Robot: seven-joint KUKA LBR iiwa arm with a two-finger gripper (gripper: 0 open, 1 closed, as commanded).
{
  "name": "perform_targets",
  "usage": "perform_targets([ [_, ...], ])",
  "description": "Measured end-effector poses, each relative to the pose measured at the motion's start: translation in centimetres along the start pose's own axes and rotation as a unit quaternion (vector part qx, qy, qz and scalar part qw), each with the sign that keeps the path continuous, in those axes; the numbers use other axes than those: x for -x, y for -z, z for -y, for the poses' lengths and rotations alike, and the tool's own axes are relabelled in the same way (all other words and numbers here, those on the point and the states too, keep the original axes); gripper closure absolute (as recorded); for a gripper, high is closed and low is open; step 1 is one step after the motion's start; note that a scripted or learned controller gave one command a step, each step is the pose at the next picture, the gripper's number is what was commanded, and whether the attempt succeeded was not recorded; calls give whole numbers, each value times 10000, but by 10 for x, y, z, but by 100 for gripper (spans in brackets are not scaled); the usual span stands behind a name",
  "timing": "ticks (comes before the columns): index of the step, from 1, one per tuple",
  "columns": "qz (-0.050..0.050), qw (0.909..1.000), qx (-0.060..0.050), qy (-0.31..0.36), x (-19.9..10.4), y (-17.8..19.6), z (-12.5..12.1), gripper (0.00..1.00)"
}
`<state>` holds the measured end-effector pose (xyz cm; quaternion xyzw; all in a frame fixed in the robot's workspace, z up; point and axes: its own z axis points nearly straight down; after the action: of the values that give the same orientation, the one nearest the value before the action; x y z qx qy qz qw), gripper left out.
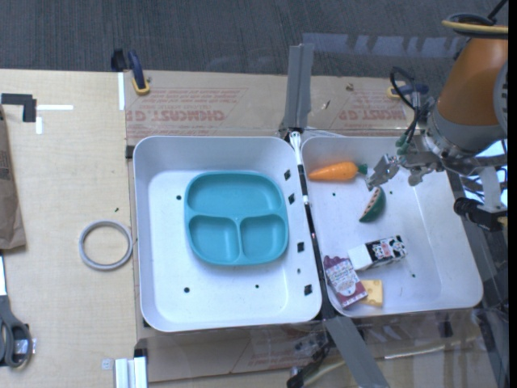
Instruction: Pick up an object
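Gripper [396, 170] hangs over right bin [452, 289], just above watermelon slice [372, 206], right of toy carrot [333, 171]. Finger opening: cannot tell. Nothing visibly held.

Orange-banded grey arm [477, 79], black cables [412, 95]

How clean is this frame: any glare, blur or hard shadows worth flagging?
Camera view: even, soft light and faint shadows; the white bins are bright but keep their edges, and the teal plate and carrot read sharp. The gripper is small and slightly soft, and the arm's orange band is cut by the frame's right edge.
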<state>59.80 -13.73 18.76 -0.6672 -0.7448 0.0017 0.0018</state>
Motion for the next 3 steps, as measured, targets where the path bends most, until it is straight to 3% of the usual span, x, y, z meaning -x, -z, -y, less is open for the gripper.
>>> perform_targets([
  [1,-4,10000,0,55,-27,-100,30,0],
  [2,-1,9953,1,968,-55,0,32,0],
  [3,-3,9952,-11,976,7,-58,7,0],
])
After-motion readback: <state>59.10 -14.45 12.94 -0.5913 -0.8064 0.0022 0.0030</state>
